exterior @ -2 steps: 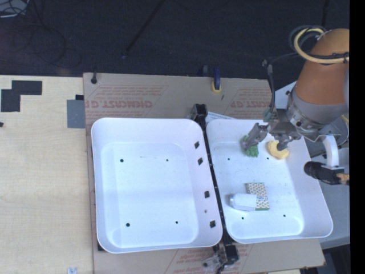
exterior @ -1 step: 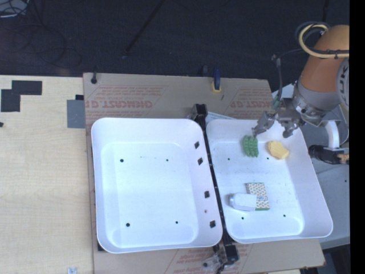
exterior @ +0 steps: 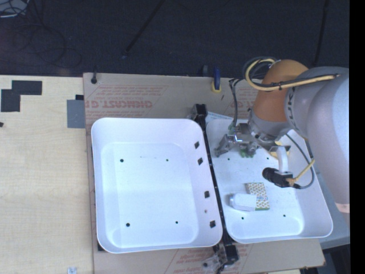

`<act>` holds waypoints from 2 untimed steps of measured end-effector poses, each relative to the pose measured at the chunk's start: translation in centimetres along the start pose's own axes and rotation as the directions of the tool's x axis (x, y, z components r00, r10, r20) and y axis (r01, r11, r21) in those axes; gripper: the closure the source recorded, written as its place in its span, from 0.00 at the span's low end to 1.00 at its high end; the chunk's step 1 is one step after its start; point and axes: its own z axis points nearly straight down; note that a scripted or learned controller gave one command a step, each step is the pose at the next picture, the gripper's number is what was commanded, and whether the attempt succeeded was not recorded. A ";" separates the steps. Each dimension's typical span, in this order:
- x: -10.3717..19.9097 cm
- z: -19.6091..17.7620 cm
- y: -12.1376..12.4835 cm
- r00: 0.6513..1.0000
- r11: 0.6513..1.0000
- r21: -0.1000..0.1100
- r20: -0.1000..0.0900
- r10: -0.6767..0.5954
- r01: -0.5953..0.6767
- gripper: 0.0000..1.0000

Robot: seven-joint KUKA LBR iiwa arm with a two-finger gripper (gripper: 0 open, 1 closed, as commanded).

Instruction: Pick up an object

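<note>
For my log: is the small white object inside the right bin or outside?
Inside: the white object lies on the right bin's floor.

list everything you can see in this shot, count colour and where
white bins: 2, white, side by side on the bench; the left one, the right one under the arm
patterned flat block: 1, tan and green checks, right bin, near its front
small white object: 1, white, right bin, touching the patterned block's left side
black clips: several, black, along the seam between the bins
cardboard sheet: 1, brown with red print, under both bins
blue clamp: 1, blue and yellow, back edge of the cardboard
bench top: 1, pale wood, left of the bins
arm: 1, grey with orange band, over the right bin
gripper: 1, metallic, low at the right bin's back
</note>
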 end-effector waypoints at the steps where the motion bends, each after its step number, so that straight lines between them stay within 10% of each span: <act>1: -0.4 -2.0 0.3 1.000 1.000 -0.010 0.003 0.006 -0.006 1.00; 2: 14.7 -11.0 0.2 1.000 1.000 -0.008 -0.010 -0.010 0.010 1.00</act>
